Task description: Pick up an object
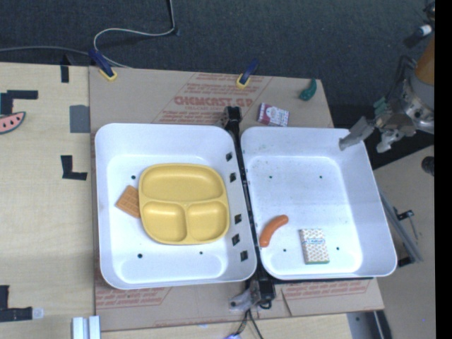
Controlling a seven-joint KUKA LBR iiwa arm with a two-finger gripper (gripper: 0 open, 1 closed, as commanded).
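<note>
In the right bin (353, 189) an orange sausage-shaped toy (273, 229) lies near the front left, and beside it to the right is a small white card box (314, 246). The left bin (113, 161) holds a yellow divided plate (185, 202) with a brown waffle-like piece (128, 202) tucked under its left edge. My gripper (369, 140) hangs over the far right corner of the right bin. Its fingers are spread, it is open, and nothing is between them. It is well away from the sausage and the box.
A small red and white packet (272, 114) lies on the cardboard behind the bins, and a teal piece (308, 90) farther back right. Yellow clamps (247, 76) grip the cardboard's far edge. A black latch strip (236, 189) runs between the bins.
</note>
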